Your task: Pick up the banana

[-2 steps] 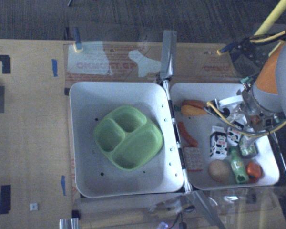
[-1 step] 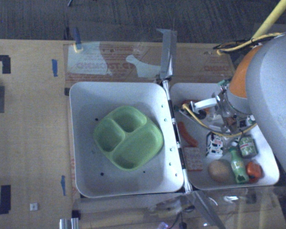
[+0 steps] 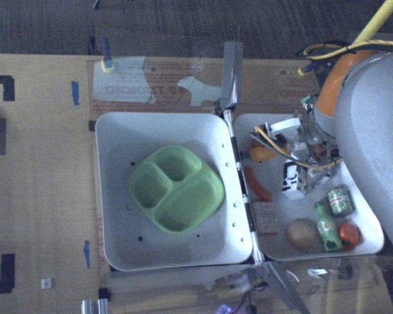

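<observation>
In the right bin [image 3: 370, 231], an orange-yellow rounded thing [image 3: 262, 154] lies against the left wall; it may be the banana, and part of it is hidden under the robot's cabling. My gripper [image 3: 306, 164] hangs over the upper middle of this bin, just right of that thing. A small black-and-white box [image 3: 290, 178] sits directly below the gripper; I cannot make out whether they touch.
The right bin also holds a red chili-shaped piece [image 3: 257, 184], a brownish card [image 3: 265, 216], a brown potato-like ball [image 3: 301, 233], a green bottle [image 3: 326, 227], a green can [image 3: 340, 200] and a red tomato [image 3: 349, 234]. A green divided plate [image 3: 177, 188] lies in the left bin [image 3: 111, 142].
</observation>
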{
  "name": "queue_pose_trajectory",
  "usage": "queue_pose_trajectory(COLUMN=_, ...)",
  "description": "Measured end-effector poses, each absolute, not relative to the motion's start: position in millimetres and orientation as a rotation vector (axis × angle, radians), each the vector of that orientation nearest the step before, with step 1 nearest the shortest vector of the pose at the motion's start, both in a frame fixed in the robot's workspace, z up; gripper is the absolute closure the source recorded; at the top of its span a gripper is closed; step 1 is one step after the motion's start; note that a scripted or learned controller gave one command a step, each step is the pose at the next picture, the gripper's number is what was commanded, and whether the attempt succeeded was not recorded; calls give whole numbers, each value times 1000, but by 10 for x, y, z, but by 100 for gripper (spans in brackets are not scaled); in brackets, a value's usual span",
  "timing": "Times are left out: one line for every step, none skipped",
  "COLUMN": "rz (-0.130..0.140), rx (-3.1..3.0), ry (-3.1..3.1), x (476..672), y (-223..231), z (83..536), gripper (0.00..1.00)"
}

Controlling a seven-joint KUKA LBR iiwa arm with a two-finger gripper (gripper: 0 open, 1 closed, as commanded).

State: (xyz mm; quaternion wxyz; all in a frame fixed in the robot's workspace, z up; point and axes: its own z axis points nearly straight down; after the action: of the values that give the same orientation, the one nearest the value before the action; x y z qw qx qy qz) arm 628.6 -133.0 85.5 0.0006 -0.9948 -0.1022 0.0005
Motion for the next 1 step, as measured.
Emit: queue_pose_trajectory(rz=2, rx=-3124, ry=-319, x=6270, y=-1538, z=1100, gripper=0)
